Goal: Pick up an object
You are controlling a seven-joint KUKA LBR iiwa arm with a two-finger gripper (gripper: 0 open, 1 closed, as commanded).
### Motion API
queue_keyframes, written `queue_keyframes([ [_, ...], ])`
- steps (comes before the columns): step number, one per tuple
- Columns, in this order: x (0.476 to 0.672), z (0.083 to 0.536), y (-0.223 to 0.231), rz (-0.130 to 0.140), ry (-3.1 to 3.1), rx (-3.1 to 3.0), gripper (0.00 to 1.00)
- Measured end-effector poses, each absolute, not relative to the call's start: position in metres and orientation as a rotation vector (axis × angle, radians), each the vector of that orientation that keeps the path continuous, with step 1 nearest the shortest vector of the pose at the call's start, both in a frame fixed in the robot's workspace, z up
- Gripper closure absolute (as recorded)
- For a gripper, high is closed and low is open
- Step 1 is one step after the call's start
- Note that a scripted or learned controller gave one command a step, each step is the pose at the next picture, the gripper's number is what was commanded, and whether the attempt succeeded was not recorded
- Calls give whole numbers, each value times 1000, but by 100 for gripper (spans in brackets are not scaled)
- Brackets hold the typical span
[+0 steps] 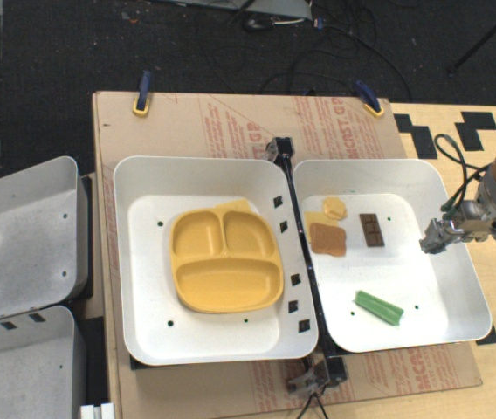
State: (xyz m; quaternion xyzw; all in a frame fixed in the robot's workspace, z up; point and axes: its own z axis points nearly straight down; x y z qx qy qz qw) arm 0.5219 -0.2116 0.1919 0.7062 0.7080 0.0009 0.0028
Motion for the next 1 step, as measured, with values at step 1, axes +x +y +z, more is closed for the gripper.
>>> queue_keyframes([
  [1,532,239,-213,4,2220,2213,100],
])
